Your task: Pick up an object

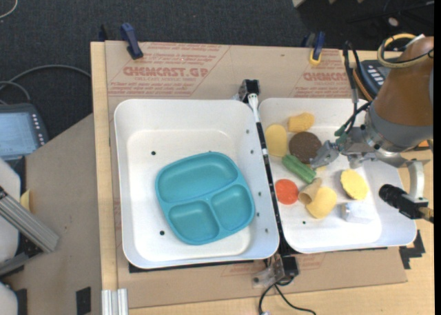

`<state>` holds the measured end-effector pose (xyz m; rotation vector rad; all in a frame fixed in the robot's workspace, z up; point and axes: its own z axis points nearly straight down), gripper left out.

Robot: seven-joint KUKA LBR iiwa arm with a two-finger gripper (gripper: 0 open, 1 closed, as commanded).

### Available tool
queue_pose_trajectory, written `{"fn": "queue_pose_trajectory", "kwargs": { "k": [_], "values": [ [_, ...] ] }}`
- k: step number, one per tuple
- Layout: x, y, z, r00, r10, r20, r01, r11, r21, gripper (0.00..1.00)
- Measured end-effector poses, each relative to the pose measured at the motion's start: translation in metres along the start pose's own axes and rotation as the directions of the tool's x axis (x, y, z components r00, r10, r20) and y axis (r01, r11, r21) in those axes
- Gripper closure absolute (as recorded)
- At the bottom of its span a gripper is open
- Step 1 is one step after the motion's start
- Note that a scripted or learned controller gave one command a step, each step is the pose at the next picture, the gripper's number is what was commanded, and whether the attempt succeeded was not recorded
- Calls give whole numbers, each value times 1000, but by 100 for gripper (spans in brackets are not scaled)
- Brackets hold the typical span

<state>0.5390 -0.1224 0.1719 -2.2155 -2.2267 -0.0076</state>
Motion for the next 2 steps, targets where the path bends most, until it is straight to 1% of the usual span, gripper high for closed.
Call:
{"fn": "queue_pose_trajectory", "kwargs": {
  "k": [1, 2],
  "values": [
    [-30, -52, 89, 1000, 11, 2, -11, 1000, 7, 0],
    [-28, -48, 75, 1000, 7, 5, -7, 1000, -4, 100]
  ]
}}
